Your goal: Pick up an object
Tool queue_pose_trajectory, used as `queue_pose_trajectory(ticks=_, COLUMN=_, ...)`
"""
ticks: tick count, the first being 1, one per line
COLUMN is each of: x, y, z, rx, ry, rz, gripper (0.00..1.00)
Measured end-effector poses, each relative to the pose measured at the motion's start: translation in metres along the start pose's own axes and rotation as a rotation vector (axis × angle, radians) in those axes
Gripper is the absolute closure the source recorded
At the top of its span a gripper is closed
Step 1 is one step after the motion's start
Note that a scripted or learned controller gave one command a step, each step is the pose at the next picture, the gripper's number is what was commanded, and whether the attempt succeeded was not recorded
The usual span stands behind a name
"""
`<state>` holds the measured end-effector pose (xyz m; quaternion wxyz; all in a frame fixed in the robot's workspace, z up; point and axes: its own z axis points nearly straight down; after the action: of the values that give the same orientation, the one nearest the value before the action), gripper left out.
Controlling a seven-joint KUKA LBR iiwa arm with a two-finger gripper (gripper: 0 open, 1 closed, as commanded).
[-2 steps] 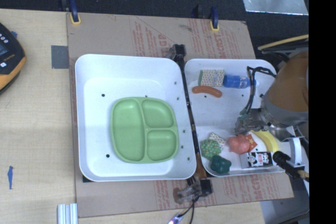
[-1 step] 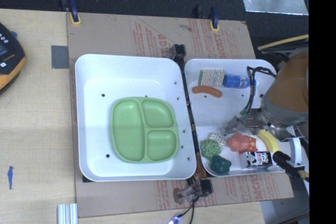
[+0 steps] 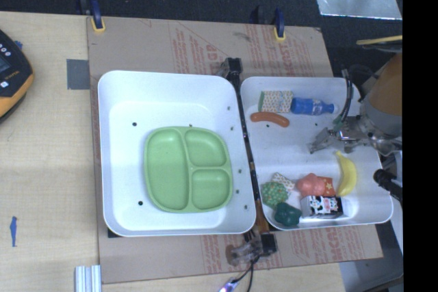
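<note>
Camera view: hand (image 3: 327, 141), seemingly spread with nothing between, hovers just beside banana (image 3: 347, 173)

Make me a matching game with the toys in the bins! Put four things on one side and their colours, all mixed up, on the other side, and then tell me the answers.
Things:
1. banana
2. bottle
3. hot dog
4. divided plate

Colours:
A. blue
B. light green
C. yellow
D. reddish brown

Pairs: 1-C, 2-A, 3-D, 4-B.

The plate lies in the left bin. The other three lie in the right bin.
</note>
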<state>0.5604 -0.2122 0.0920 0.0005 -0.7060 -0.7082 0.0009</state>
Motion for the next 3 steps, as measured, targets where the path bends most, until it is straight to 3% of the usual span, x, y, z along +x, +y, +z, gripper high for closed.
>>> queue_pose_trajectory(ticks=1, x=0.053, y=0.096, z=-0.129, rx=-0.001, ry=0.0, rz=-0.002, gripper=0.0)
queue_pose_trajectory(ticks=2, x=0.086, y=0.018, z=-0.081, rx=0.002, ry=0.001, rz=-0.001, gripper=0.0)
queue_pose_trajectory(ticks=3, x=0.026, y=-0.077, z=-0.006, rx=0.0, ry=0.001, rz=-0.001, gripper=0.0)
